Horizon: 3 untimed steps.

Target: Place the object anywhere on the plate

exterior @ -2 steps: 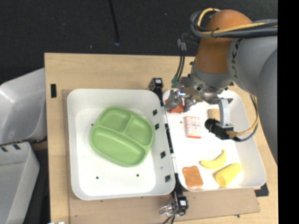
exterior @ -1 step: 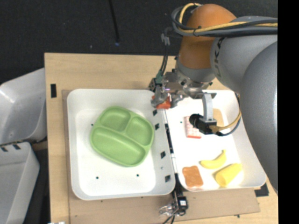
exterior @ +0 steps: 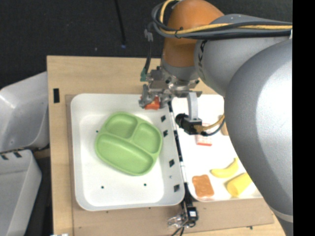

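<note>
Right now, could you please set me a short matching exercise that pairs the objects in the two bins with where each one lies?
Things:
1. green divided plastic plate
2. yellow banana-shaped toy
3. orange-brown rectangular toast-like piece
4. small orange object

Places:
A. right bin, near front edge
B. middle of left bin
C. left bin's far edge, under the pincer
D. right bin, behind the yellow block

Pairs: 1-B, 2-D, 3-A, 4-C

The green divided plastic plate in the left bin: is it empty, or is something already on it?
Empty. The green divided plastic plate shows three bare compartments. A small orange object sits at the gripper beyond the plate's far rim, not on it.
</note>
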Each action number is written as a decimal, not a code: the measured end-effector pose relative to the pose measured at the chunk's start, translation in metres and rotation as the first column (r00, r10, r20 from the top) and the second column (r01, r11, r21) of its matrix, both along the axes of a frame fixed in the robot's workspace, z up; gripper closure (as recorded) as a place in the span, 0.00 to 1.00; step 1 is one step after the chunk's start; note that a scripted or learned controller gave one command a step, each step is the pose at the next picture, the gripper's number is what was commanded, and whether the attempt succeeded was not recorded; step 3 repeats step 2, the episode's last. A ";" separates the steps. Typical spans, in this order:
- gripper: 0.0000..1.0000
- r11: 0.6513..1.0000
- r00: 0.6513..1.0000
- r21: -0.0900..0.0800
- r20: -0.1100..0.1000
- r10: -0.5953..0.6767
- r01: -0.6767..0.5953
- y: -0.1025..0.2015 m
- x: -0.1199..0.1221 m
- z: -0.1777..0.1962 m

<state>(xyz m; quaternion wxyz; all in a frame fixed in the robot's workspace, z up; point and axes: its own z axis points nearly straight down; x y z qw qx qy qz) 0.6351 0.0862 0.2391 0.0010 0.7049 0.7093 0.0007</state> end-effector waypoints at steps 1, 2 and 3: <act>1.00 1.000 1.000 0.002 0.001 0.001 -0.001 0.058 0.023 0.006; 0.00 1.000 1.000 -0.001 -0.002 -0.003 0.003 0.054 0.022 0.006; 0.00 1.000 1.000 -0.001 -0.002 -0.003 0.003 0.054 0.022 0.006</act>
